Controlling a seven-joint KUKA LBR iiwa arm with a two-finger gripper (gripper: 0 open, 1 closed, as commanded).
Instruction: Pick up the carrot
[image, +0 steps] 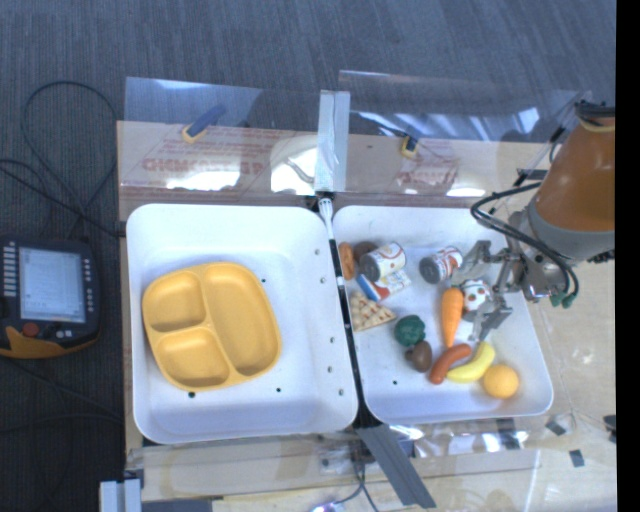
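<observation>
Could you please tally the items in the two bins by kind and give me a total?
Compartment plate, left bin: 1
Cans, right bin: 2
Carrot: 1
Banana: 1
Orange: 1
Sausage: 1
Waffle: 1
Green vegetable: 1
Brown fruit: 1
Other small items, too blurred to name: 2
Total: 12

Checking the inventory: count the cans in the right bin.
2. One can lies at the bin's upper middle; the other can lies right of it, above the carrot. Others may be hidden.
</observation>
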